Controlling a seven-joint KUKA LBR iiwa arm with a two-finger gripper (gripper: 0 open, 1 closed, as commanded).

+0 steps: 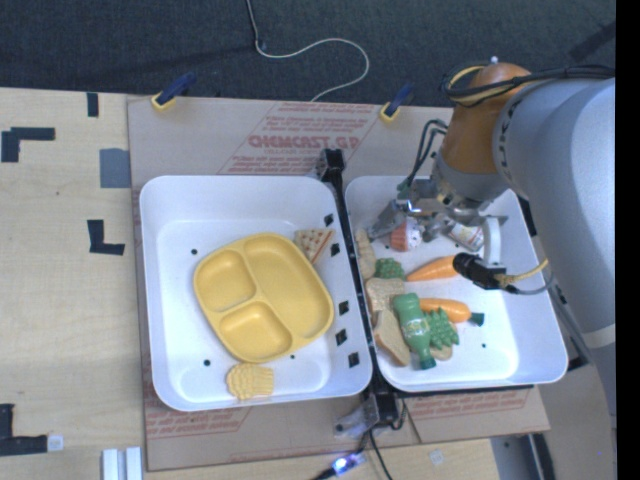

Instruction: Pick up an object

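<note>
My gripper hangs low over the back part of the right bin, near its left wall. A small red and white object lies right under it, and I cannot tell whether it is gripped. Just in front lie a green broccoli piece and an orange carrot. Further forward are a second carrot, a green vegetable toy and tan bread slices.
The left bin holds a yellow divided plate, a waffle-like cracker at the plate's back right and a corn cob at the front. The grey arm covers the right bin's back right corner.
</note>
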